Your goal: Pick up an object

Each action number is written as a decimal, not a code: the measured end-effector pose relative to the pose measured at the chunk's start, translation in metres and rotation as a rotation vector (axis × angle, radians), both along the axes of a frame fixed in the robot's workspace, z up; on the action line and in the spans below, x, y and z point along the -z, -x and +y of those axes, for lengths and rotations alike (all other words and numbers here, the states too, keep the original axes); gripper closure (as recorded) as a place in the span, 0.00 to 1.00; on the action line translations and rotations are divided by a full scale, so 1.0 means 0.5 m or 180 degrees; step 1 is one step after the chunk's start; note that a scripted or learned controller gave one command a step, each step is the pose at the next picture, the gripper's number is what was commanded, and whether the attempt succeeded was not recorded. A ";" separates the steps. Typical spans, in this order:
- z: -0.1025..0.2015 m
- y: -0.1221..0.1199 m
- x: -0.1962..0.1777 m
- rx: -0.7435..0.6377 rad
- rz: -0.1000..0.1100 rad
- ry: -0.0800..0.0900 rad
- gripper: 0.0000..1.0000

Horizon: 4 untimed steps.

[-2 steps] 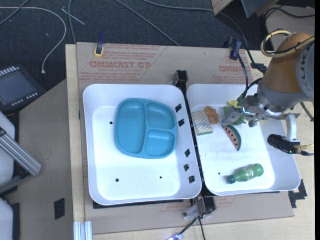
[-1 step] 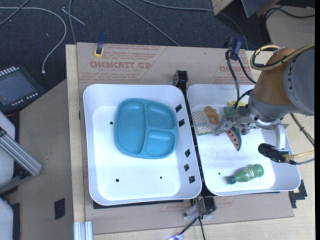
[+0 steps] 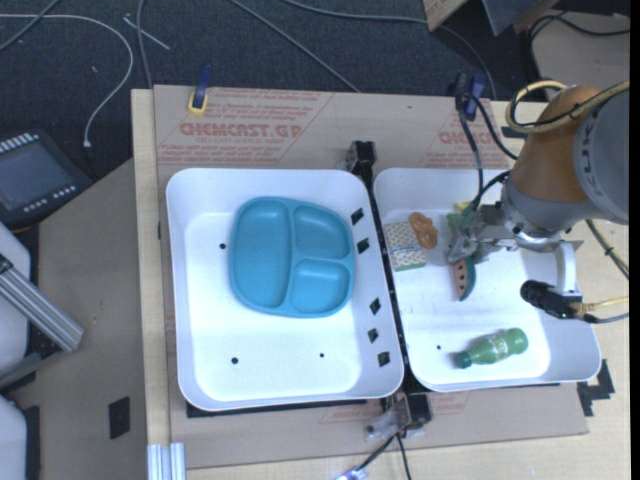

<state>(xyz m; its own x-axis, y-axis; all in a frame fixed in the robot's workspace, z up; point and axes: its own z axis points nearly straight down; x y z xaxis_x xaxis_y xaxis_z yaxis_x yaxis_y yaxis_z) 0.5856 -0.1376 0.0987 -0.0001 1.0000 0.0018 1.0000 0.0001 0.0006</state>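
While the hand point(image 3: 468, 251) hangs, grip state unclear, a slim dark object point(image 3: 462, 279) lies just below it, long axis upright.

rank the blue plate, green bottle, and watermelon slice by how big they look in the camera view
1. blue plate, by far the largest
2. green bottle
3. watermelon slice, slightly smaller than the bottle, though the gripper may hide part of it

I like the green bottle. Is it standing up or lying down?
Lying down. The green bottle rests on its side on the floor of the right bin, its long body stretched across it, apart from the gripper.
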 end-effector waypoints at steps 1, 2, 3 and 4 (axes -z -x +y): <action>0.001 -0.017 -0.125 -0.0004 -0.0020 0.0009 1.00; 0.005 -0.018 -0.213 -0.0006 -0.0017 0.0009 1.00; 0.005 -0.021 -0.299 -0.0004 -0.0018 0.0008 1.00; 0.119 0.015 -0.307 -0.0015 0.0010 -0.0004 1.00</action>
<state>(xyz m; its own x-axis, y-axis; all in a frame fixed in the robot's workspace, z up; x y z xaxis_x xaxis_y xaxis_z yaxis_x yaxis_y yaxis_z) 0.5780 -0.0784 0.2521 -0.0048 1.0000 0.0030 1.0000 0.0048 -0.0025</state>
